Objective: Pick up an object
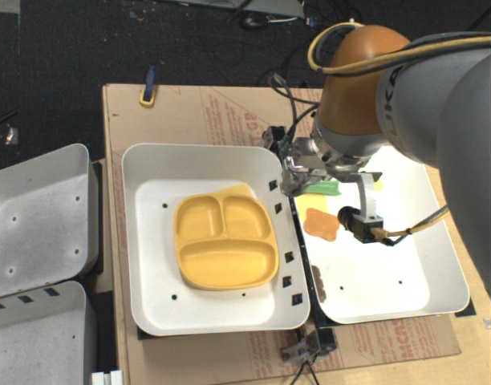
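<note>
Orange, a small blunt-cornered piece [320,223] lies flat in the right bin [406,295], near the bin's left wall and about halfway along it. Its long axis looks to run roughly left to right, dipping slightly to the right, though the shape is too stubby to be sure. A green piece [323,188] lies just beyond it, partly under the arm's wrist [350,135]. The jaws hang over the far end of the rims where the two bins meet; I cannot tell how they stand, or whether they have hold of anything. Open white floor spreads to the near side and right. In the left bin [149,295] a yellow divided tray [225,243] sits centrally, its largest compartment nearest.
</note>
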`<state>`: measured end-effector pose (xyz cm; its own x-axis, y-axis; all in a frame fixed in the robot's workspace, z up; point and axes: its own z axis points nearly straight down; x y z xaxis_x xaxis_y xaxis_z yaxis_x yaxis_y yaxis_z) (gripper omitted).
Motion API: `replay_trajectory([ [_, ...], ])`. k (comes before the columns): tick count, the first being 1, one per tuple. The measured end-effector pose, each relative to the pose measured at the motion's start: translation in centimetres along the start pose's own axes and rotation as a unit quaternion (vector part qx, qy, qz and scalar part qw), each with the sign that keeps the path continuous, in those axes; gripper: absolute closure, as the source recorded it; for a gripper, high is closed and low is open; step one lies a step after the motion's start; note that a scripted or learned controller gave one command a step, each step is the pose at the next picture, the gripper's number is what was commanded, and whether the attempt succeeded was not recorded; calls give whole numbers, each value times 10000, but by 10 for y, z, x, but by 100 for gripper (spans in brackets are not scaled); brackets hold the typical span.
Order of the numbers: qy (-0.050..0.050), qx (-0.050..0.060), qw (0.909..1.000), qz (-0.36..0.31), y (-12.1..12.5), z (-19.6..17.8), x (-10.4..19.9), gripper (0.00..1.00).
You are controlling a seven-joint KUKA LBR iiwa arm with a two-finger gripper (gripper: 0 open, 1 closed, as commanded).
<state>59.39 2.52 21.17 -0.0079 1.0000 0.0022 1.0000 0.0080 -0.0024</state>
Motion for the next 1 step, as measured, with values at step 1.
replay_trajectory([
  [1, 0, -2, 10000, 0, -8, 6, 53, 100],
])
